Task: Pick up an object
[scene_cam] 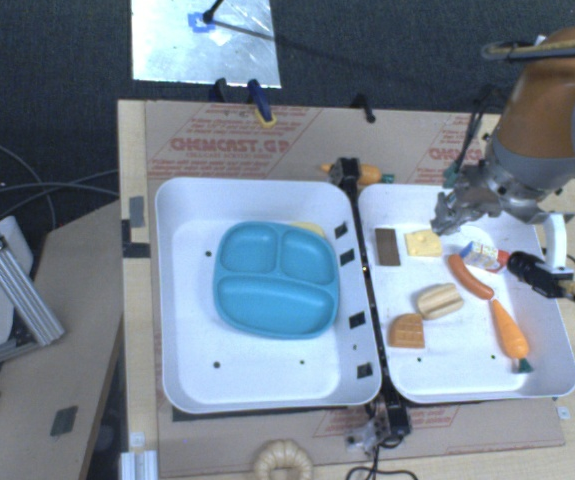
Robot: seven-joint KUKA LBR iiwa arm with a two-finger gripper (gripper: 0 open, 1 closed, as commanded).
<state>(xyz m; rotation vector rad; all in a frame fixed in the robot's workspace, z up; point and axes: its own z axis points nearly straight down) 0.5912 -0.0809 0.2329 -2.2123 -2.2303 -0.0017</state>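
Two white bins [267, 393] sit side by side on the tabletop [87, 268]; the pincer [449, 215], state indeterminate, hovers over the right bin beside the cheese [424, 243], with sausage [470, 276], bun [439, 300] and carrot [508, 330] nearby.

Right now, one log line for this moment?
arm: over right bin | pincer: above cheese | grasp: none seen | tray: left bin
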